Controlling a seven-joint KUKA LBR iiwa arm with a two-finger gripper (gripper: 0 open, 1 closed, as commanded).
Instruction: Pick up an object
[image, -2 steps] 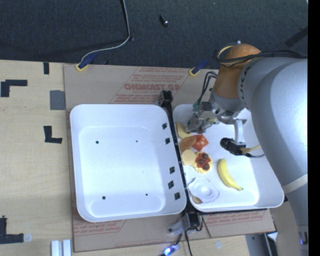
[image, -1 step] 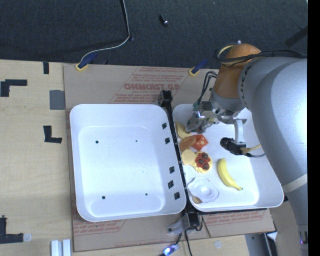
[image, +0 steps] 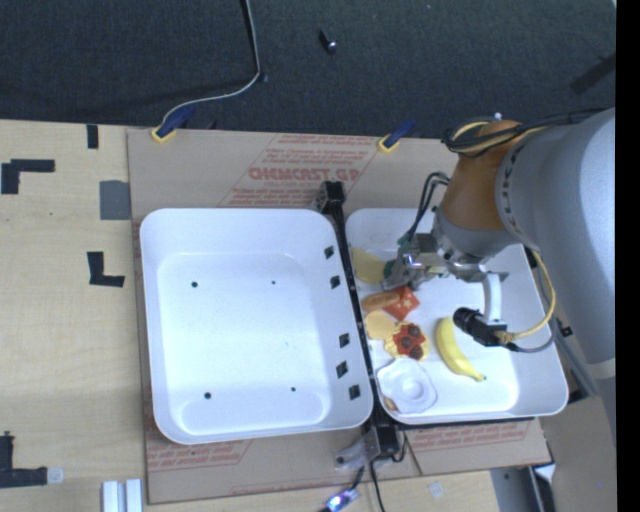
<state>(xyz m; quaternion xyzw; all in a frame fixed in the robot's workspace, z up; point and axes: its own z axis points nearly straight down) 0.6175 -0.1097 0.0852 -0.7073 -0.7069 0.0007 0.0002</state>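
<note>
The hand (image: 405, 268) sits low in the right bin (image: 535, 400) over an orange-red item (image: 392, 301). I cannot tell its opening or any hold, so the pick looks unfinished

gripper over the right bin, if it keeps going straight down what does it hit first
Most likely the orange-red item just under the gripper, beside the pale yellow piece in the right bin. Depth is hard to judge from this slanted view.

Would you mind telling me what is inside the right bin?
The right bin holds a banana, a red-topped piece, an orange item and a white object. The arm covers the bin's upper part.
</note>
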